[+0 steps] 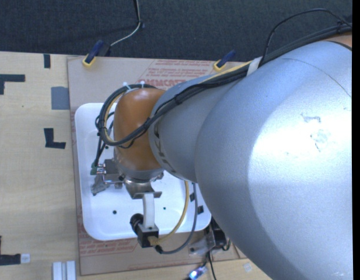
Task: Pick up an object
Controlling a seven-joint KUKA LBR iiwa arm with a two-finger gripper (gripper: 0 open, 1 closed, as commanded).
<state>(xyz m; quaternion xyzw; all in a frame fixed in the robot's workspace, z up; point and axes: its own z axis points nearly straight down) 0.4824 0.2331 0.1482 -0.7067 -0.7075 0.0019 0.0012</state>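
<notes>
- The right and centre of the camera view are taken up by the grey arm [273,156], which reaches in from the right and slants down over the desk [28,174].
- The orange band [136,127] above the wrist is seen over the upper part of a white bin [86,156].
- The end effector [102,181] is glimpsed as a grey metal part just left of the wrist, low over the bin's left half. Whether it is apart, together or clamped on anything cannot be told.
- Much of the bin's floor is covered by the wrist and arm, so where the object lies cannot be told.
- A few small dark spots [114,212] are seen on the bare floor of the bin; what they are cannot be made out.
- The bin is set on a brown board [77,86] printed in red, and the board is held at its far edge by two blue-and-yellow clamps [93,52].
- Black angular marks [51,139] and a grey patch [60,97] are seen on the pale desk to the left of the board.
</notes>
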